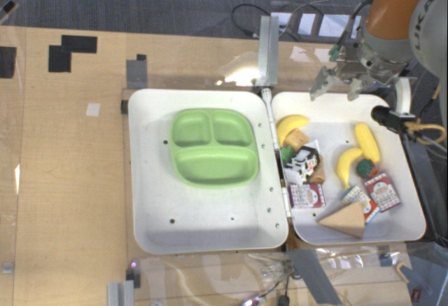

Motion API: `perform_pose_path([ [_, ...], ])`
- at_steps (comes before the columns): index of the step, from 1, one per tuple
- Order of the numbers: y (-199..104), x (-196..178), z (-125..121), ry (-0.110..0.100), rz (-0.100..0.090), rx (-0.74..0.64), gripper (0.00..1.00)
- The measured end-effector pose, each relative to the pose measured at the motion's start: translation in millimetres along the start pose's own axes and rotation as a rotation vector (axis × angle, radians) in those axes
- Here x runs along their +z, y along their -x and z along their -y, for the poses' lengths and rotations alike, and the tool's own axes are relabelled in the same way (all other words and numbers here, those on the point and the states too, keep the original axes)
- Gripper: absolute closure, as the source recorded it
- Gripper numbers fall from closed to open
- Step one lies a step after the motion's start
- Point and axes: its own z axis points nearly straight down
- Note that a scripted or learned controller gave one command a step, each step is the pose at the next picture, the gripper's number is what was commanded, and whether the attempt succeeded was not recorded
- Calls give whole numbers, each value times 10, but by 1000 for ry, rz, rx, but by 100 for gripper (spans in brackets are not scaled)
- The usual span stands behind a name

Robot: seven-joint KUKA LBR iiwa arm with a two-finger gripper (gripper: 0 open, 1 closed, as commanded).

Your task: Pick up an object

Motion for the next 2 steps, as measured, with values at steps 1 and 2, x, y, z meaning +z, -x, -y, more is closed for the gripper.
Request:
perform_pose_path([
  [1,112,1260,365,9,0,248,0],
  [2,864,1199,412,1,-7,88,0],
])
